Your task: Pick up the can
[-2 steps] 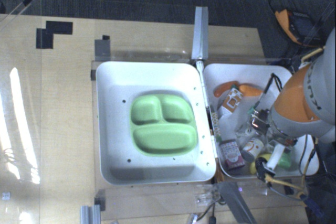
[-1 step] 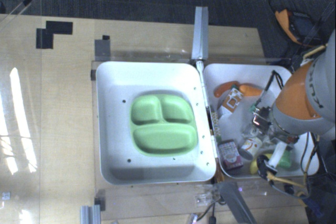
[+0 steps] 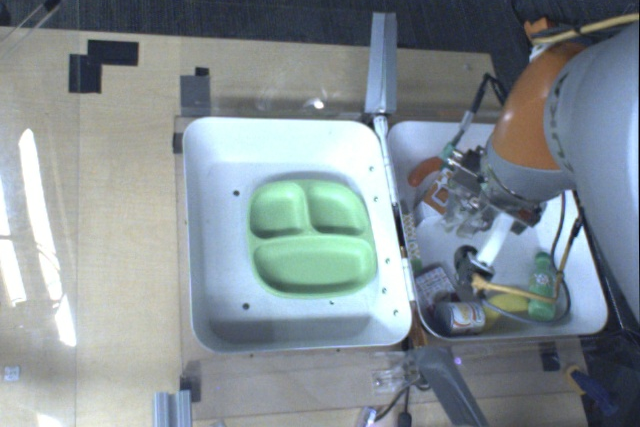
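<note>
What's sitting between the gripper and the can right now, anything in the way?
Nothing solid blocks it. The gripper hangs over the middle of the right bin; the can lies at the bin's near edge, crowded by a yellow item and a small patterned packet beside it.

Overhead slant view: two white bins on the counter, arm entering from the right.

The left bin holds a green divided tray, lying flat near its centre, with three compartments. The right bin sits just beside it, separated by a grey metal rail. The grey arm, with its orange band, reaches over the right bin; the end effector hangs above the bin's upper left part. The can lies at the bin's lower left corner, beside a yellow item and a green bottle. An orange-red object lies near the end effector.
</note>
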Motion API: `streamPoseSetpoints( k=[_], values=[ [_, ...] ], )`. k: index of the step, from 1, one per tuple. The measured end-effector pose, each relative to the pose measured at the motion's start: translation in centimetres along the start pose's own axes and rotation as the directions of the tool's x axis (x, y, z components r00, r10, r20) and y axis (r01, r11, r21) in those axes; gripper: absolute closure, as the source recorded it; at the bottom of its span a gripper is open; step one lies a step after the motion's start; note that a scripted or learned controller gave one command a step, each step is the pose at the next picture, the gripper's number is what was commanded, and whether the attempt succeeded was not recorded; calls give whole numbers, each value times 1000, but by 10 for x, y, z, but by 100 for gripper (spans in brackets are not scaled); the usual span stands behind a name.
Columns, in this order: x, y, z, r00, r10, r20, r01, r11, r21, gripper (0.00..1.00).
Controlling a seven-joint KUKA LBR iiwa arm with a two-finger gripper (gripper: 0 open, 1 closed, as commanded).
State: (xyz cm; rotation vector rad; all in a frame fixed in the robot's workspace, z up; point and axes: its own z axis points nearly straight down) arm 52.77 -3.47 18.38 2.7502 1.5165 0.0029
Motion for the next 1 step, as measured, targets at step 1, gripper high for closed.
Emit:
streamPoseSetpoints(
  k=[1],
  values=[
    [38, 44, -20, 991, -135, 1, 135, 991, 1, 100]
  ],
)
